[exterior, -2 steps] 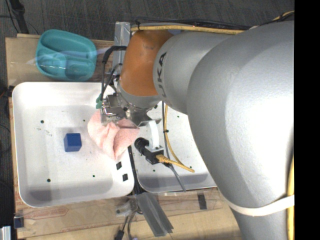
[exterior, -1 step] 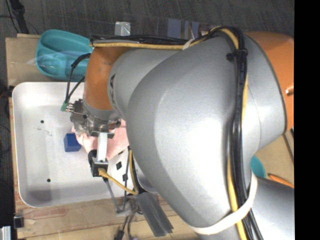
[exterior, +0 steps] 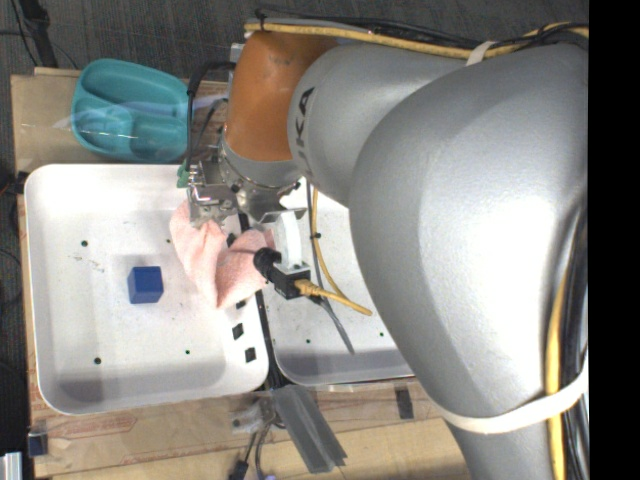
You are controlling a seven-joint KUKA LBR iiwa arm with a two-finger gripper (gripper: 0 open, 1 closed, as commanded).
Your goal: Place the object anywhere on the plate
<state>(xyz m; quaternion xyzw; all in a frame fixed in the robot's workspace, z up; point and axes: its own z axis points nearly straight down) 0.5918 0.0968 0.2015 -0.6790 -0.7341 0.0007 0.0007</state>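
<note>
Contents, left to right.

1. Worktop [exterior: 20,98]: wooden board carrying two shallow white bins side by side.
2. Left bin [exterior: 60,268]: white, with a few small dark dots on its floor.
3. Teal scoop-shaped container [exterior: 125,108]: on the worktop beyond the left bin's far edge, up and to the left of the tool.
4. Blue cube [exterior: 145,284]: on the floor of the left bin, to the left of the tool and somewhat nearer the camera, well apart from it.
5. Pink cloth [exterior: 215,258]: crumpled, lying at the right side of the left bin, directly under and just beside the tool, reaching to the bin's right rim.
6. Tool [exterior: 212,200]: metal, at the end of the orange-banded wrist, over the upper part of the cloth. How far it is open, and whether it has hold of the cloth, cannot be told.
7. Right bin [exterior: 320,358]: white, to the right of the tool, largely covered by the grey arm [exterior: 450,218]; a yellow cable [exterior: 335,298] runs across it.
</note>
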